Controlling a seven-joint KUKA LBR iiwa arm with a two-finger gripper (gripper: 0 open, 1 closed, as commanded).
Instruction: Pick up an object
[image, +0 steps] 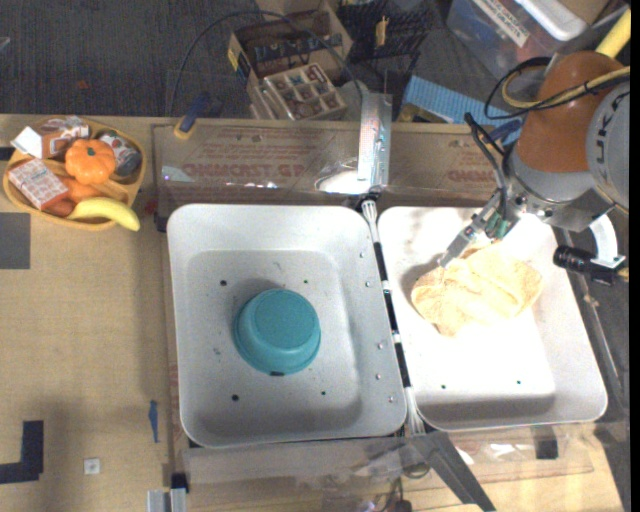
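Two shallow white bins sit side by side on the worktop. The left bin (200, 240) holds a teal bowl (279, 331), turned upside down and lying near the middle of the bin floor, slightly toward the worktop's near edge. Nothing touches it.

The right bin (500, 385) holds a pale yellow cloth (480, 290), crumpled into a loose heap in the far half of that bin, closer to its far edge than to the near one. The near half of the bin floor is bare white.

The grey arm (570, 130) with its orange band comes in from the right, over the far right corner of the right bin. Its tool (478, 236) points down and to the left, with the tips at the far left edge of the cloth, touching or just above it. How the tool stands, released or clenched, cannot be told from this view, and no fold of cloth can be seen caught in it.

At the far left corner of the worktop, well apart from both bins, a shallow yellow basket (20, 185) carries a small orange pumpkin (90, 162), a banana (107, 211) at its near rim and a few small packets.
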